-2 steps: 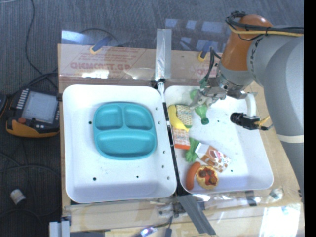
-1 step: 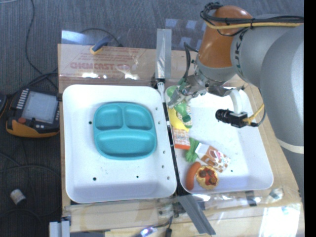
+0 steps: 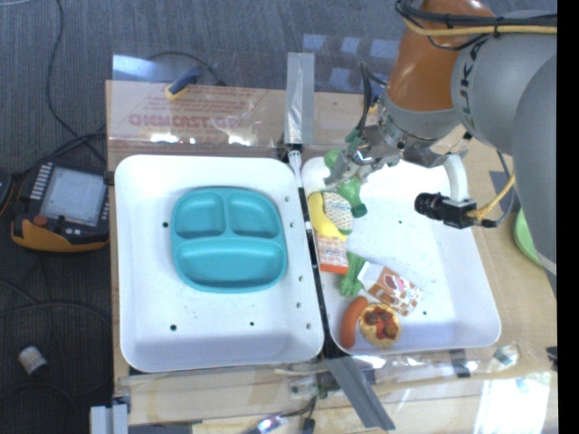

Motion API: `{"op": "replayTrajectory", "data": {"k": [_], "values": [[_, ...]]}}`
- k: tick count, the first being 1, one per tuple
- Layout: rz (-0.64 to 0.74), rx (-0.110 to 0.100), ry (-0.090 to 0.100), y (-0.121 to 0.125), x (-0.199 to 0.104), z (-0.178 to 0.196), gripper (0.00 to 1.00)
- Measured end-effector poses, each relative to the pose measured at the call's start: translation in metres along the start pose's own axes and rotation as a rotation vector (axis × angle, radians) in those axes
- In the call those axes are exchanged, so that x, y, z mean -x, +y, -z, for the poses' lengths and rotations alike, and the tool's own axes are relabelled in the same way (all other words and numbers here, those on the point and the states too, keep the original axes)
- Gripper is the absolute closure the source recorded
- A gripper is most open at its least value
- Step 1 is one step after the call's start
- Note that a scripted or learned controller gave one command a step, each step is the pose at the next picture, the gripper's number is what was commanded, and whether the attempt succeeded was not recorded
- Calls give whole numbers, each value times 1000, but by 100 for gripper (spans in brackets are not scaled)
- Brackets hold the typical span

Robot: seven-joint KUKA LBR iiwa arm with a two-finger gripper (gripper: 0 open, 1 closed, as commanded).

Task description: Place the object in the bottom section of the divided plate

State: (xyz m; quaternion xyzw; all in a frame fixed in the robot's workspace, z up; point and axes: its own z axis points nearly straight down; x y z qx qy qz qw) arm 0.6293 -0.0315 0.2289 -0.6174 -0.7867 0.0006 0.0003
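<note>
one teal plastic divided plate, three sections, in left white bin | my gripper over right white bin top-left corner, at green toy; cannot tell fingers' state | one yellow banana, one orange packet, one pizza slice, one hot dog in right bin

Landmark: divided plate, alone in the left bin.
Open: bin floor all around it.
Blocked: right of it, toy food crowds the right bin's near wall.
</note>
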Motion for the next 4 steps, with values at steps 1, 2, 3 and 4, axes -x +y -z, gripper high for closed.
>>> {"op": "replayTrajectory", "data": {"k": [1, 2, 3, 4], "values": [[-38, -2, 1, -2, -78, -43, 100], [-38, -2, 2, -2, -78, -43, 0], [154, -3, 2, -36, -172, -60, 0], [221, -2, -1, 65, -227, -128, 0]]}}
